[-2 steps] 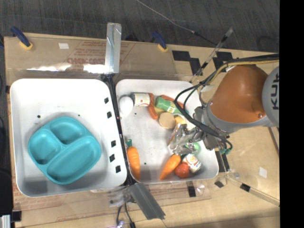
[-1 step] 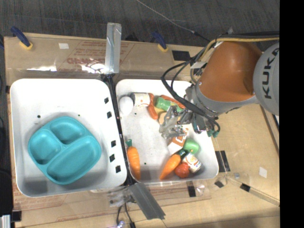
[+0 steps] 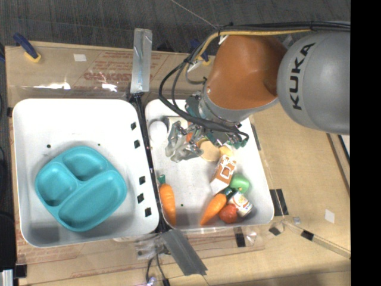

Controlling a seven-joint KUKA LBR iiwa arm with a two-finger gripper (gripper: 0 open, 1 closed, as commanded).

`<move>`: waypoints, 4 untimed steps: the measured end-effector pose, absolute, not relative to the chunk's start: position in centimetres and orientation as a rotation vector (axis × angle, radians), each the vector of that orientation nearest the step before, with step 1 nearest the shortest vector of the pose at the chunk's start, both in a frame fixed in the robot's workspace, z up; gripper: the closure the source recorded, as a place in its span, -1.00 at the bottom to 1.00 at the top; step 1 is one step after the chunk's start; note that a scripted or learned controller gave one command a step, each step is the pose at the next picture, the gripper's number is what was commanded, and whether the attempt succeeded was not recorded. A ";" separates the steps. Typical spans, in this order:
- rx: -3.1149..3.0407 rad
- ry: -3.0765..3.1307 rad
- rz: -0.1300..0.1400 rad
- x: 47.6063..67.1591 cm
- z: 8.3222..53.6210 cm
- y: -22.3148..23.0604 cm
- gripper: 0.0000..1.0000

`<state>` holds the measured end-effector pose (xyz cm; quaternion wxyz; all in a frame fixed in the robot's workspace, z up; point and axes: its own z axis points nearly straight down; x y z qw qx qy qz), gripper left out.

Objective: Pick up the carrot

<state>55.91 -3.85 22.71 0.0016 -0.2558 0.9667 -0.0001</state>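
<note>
Two carrots lie in the right bin [image 3: 178,186]. One carrot [image 3: 168,204] rests along the bin's left wall near the front, its green top pointing back. The other carrot [image 3: 213,209] lies slanted near the front right, beside a red tomato-like item [image 3: 228,214]. My gripper [image 3: 181,145] hangs over the back middle of the right bin, well behind both carrots and under the orange wrist band [image 3: 241,70]. It is metallic and partly hidden by cables.
Right of the gripper lie a beige round item [image 3: 208,152], an orange-and-white carton [image 3: 225,170], a green piece [image 3: 240,183] and a small can [image 3: 241,203]. A teal divided plate [image 3: 80,186] sits in the left bin [image 3: 36,118].
</note>
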 end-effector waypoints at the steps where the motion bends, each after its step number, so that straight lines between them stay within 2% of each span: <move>1: -1.072 2.949 -0.001 58.0 22.8 1.5 1.00; 2: -1.270 2.874 -0.001 62.0 19.1 -7.6 1.00; 3: -1.508 2.751 -0.002 65.8 19.3 -7.4 1.00; 4: -1.227 2.883 -0.014 65.8 34.0 -18.3 1.00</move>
